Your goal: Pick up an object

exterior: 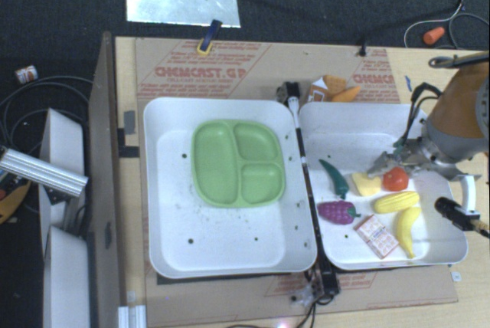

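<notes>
Camera view showed two white bins side by side on the bench, and the tomato (395, 179) in the right bin (344, 135) served as the landmark. The arm (459, 116), grey with an orange band, reached in from the right and ended just above and right of the tomato. Its gripper (389, 163) pointed left, with metal fingers running toward the tomato's upper left. Whether those fingers were spread or pressed together could not be told, and nothing was seen clearly between them. The tomato lay touching or just below the gripper; which of the two could not be told.

Just left of the tomato lay a yellow wedge (366, 184). Further left sat a green pepper (335, 176), tilted. Just below the tomato rested a corn cob (396, 201), and below that a banana (406, 231) curved downward. Below and left of the tomato lay a purple eggplant (337, 211), with a small red box (377, 235) lower still, beside the banana.

Well left of the tomato, the left bin (172, 242) held a green divided plate (237, 163) with three compartments. Above and left of the tomato, outside the bins on the cardboard, sat an orange item (334, 90), too small to identify.
</notes>
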Motion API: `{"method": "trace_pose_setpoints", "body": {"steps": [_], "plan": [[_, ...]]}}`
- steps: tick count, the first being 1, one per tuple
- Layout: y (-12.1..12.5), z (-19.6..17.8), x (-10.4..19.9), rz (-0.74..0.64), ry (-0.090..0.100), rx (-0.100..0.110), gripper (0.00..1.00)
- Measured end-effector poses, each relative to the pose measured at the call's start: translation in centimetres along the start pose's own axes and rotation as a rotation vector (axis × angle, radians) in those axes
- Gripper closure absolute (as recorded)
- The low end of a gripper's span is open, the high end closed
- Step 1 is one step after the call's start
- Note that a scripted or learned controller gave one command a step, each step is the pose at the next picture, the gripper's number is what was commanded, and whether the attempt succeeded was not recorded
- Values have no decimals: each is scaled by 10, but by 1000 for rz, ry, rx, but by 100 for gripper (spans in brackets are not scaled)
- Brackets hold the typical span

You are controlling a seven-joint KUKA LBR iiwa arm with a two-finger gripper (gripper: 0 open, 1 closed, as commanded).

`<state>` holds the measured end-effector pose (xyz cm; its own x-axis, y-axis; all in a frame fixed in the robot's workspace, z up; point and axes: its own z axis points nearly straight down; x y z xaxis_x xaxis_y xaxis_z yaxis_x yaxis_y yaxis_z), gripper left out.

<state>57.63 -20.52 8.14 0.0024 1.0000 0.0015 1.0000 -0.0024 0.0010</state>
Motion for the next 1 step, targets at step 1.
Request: {"method": "trace_pose_setpoints", "body": {"steps": [1], "plan": [[-12,-5,0,-3,-3,-4,0]]}}
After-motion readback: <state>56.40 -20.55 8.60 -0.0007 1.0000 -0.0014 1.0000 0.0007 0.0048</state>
